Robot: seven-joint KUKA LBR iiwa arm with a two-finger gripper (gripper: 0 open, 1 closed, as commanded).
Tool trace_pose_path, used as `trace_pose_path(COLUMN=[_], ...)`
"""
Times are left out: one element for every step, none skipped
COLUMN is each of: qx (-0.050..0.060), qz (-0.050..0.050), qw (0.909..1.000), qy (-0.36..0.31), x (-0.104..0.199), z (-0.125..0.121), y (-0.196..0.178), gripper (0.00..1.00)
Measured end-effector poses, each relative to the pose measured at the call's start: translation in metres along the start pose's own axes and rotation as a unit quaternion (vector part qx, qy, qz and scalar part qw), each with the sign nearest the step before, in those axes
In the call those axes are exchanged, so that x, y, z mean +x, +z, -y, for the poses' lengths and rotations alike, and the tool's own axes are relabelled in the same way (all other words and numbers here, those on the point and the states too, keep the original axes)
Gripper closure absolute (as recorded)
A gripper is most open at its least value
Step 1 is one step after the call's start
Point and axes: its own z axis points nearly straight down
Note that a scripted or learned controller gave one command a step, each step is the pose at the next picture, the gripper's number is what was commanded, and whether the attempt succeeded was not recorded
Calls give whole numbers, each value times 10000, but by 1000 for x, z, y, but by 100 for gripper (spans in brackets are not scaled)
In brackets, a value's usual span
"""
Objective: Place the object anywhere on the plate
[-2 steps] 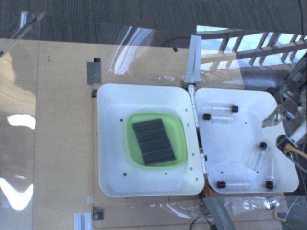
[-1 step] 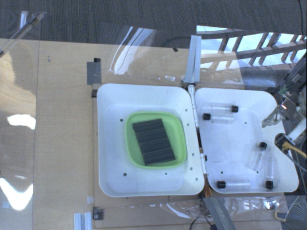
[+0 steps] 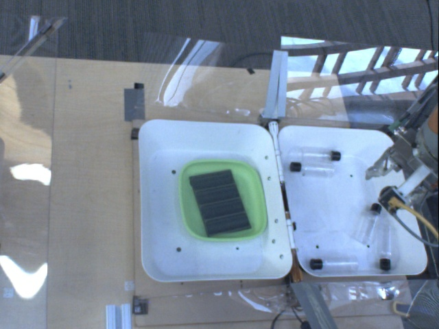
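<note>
You are looking at an arm [image 3: 409, 153] that is showing dull grey metal around its wrist, with a sliver of the orange band [image 3: 433, 120] peeking out just above. Thin dark cables [image 3: 410, 117] are trailing alongside it. The end effector [image 3: 381, 168] is showing pale grey, angular metal that is catching the light.

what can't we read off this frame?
gripper: camera view, partly cut off by the right edge, and its outline merges with the arm.
tubes in right bin: clear on white, outlines faint, count unsure.
plate middle: hidden under the block.
bench far side: washed out by glare.
</note>
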Motion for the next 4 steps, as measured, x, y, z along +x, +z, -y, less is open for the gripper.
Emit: trace_pose_path(qx=[-30, -5, 0, 4], qz=[-9, -3, -2, 3], qw=[9989, 9961, 9937, 9936], qy=[474, 882, 1121, 1125], x=[-35, -10, -2, 56], z=[-7, 24, 34, 9], y=[-70, -53, -19, 5], gripper=[0, 0, 0, 0])
